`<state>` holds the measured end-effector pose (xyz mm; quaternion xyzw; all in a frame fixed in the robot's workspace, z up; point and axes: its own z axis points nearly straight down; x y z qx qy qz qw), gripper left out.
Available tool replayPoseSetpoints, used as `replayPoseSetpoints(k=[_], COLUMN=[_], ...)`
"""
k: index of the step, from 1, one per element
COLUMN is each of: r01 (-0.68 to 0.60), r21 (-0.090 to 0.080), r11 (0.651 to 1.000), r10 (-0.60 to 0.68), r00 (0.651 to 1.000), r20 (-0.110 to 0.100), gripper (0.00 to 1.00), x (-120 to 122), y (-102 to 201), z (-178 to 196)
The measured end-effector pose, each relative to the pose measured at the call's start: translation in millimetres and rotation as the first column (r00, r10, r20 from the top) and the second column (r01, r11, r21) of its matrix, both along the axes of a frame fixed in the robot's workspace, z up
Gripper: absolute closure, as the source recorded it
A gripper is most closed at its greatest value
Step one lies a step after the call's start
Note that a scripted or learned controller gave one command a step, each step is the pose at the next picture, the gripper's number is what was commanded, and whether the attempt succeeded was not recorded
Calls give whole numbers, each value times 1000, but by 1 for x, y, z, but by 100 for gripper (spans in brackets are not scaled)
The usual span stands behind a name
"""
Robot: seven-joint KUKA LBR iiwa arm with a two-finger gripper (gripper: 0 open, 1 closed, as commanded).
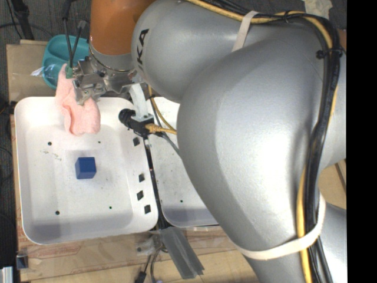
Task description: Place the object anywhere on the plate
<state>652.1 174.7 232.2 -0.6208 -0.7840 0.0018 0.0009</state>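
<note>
A soft pink object [79, 114] hangs over the far end of the left bin [35, 217]. Its upper part is pinched between the fingers of my gripper [84, 89], which is shut on it. The teal plate [58, 53] sits just beyond the bin's back edge, up and to the left of the gripper. The wrist hides the plate's right side. The pink object's lower end is close to the bin floor; I cannot tell whether it touches.
A blue cube [86, 167] lies on the floor of the left bin, in front of the pink object. The arm's grey body covers most of the right bin [177, 214]. Cables run along the divider between the bins.
</note>
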Motion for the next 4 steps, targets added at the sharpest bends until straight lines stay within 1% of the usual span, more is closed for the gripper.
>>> replayPoseSetpoints(k=[1,2,3,4], r01=[-4,-93,8,95], r21=[0,-1,0,0], r11=[1000,996,1000,995], r10=[4,93,-8,-95], r00=[1000,996,1000,995], r20=[0,-4,1,0], gripper=[100,100,100,100], x=[-87,-105,-54,4], y=[-1,35,-17,-66], z=[24,-85,-45,-53])
